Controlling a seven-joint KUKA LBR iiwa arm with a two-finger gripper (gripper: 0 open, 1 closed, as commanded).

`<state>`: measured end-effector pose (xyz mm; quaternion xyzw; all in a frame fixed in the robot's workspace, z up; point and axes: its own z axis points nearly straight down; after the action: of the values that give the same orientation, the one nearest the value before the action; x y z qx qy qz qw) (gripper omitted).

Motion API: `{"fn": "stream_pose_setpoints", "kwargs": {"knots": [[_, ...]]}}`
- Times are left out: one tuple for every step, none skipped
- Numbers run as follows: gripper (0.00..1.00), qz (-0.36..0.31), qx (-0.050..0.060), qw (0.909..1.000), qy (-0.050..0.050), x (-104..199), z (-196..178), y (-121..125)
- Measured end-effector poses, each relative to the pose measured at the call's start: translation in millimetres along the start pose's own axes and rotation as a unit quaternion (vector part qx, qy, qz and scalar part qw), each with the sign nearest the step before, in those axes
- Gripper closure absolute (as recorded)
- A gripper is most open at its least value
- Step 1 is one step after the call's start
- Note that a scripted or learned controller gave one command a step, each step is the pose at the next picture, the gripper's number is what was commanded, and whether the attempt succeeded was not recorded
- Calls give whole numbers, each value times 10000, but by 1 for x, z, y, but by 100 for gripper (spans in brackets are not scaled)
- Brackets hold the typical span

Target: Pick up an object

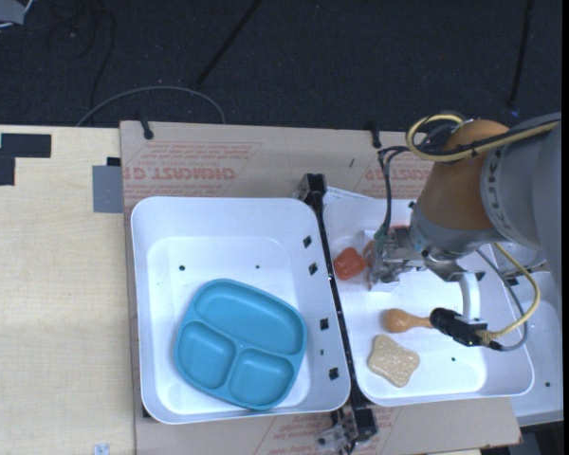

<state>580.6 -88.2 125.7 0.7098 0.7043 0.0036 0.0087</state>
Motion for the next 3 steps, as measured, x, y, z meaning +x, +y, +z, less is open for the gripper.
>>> {"fn": "stream_pose_setpoints", "kwargs": {"knots": [[100, -29, 75, 10000, 36, -2, -63, -2], [100, -41, 70, 10000, 34, -3, -116, 0], [100, -65, 93, 9999, 47, 54, -115, 21]]}}
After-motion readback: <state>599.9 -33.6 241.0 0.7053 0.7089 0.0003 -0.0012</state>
